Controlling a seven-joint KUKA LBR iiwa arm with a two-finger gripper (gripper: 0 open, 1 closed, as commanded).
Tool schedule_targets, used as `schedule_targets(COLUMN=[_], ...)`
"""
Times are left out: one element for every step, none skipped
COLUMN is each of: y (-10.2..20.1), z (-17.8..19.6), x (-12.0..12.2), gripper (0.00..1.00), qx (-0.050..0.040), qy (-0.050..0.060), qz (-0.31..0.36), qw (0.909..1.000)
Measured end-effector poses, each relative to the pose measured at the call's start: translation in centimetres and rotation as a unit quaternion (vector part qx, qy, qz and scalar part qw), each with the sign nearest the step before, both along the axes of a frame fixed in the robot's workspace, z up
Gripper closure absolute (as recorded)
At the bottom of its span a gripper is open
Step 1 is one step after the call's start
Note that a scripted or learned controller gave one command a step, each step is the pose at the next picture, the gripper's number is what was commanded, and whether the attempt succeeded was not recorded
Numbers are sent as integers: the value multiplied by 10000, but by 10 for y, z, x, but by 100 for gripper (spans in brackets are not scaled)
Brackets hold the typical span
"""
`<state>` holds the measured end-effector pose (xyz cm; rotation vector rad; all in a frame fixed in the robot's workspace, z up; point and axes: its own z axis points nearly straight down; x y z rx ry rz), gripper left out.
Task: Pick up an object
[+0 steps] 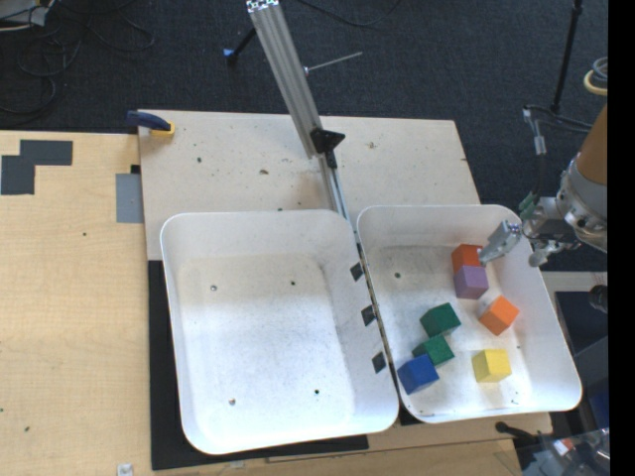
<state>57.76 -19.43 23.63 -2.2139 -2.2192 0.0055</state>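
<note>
The blocks all lie in the right bin [556, 385], and none of them is off its floor. Farthest back is a red-orange block [464, 258], with a purple block [470, 282] touching its near side. Just right of and a little nearer than the purple one lies an orange block [499, 314]. Toward the middle of the bin are two green blocks: the larger green block [440, 319] and, just nearer, a smaller dark green block [435, 348], the two close to touching. A blue block [418, 373] lies nearest the bin's left wall, beside the small green one. A yellow block [491, 365] lies apart from the rest, toward the near right corner.

The tool [518, 238] hangs over the far right rim of this bin, just right of the red-orange block. One pale finger [499, 240] slants down toward that block, another shows further right, and nothing is between them; they stand apart.

The left bin [198, 266] lies alongside, its wall meeting the right bin's wall, where small black clips [368, 314] show. Both bins rest on the counter [228, 167]. A slanted metal bar [288, 67] rises from the far side, and a blue-and-yellow clamp [151, 122] grips the counter's far left corner.
</note>
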Motion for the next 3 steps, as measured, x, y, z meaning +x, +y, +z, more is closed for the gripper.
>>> schedule_targets(y=[5, 8, 5], z=[-64, -121, -108], x=[0, -11, -11], gripper=[0, 0, 100], qx=[3, 1, -8], qy=[8, 1, -19], qz=[-8, -16, -55], qw=[10000, 10000, 10000])
